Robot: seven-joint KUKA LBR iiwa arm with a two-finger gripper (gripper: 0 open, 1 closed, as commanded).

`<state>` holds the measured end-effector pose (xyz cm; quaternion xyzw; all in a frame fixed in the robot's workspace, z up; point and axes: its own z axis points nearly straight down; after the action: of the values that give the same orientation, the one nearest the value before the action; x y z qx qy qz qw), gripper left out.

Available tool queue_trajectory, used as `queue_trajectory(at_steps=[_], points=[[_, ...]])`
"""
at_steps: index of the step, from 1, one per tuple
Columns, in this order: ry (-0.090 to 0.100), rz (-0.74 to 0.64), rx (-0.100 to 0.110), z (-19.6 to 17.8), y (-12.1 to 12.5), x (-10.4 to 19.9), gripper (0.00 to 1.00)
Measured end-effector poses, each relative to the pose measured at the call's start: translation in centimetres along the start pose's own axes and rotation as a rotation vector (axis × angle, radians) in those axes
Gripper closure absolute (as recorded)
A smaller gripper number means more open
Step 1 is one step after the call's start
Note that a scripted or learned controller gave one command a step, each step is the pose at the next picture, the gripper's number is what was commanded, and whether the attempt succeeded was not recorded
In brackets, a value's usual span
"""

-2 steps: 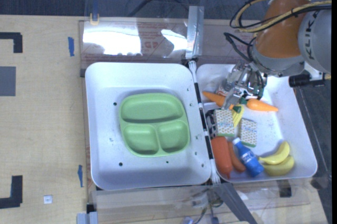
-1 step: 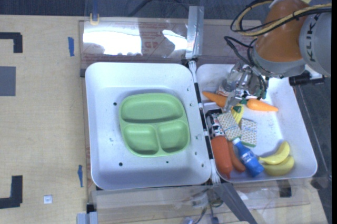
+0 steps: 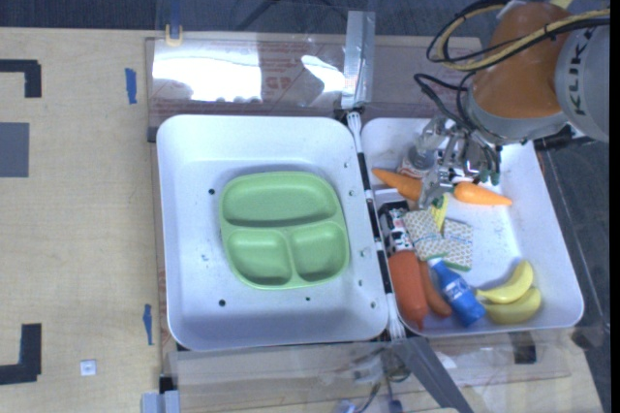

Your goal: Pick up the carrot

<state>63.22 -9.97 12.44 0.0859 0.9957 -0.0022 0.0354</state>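
carrot lay in right bin, upper-left, long axis roughly left-right | gripper sat just right of it, near touching | 2nd orange piece beyond | grip state: could not tell

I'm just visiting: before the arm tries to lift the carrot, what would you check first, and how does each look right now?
1. Gripper over the right bin: ok.
2. Carrot in view: ok; a second orange piece lies left of the gripper.
3. Carrot between the fingers: cannot tell.
4. Room around the carrot: not ok, patterned packet close below.
5. Bananas and blue bottle out of the way: ok.
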Motion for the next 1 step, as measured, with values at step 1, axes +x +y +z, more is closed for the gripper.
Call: queue_trajectory(at_steps=[1], points=[[-0.001,-0.113,0.001,0.06,-0.11,-0.36,0.00]])
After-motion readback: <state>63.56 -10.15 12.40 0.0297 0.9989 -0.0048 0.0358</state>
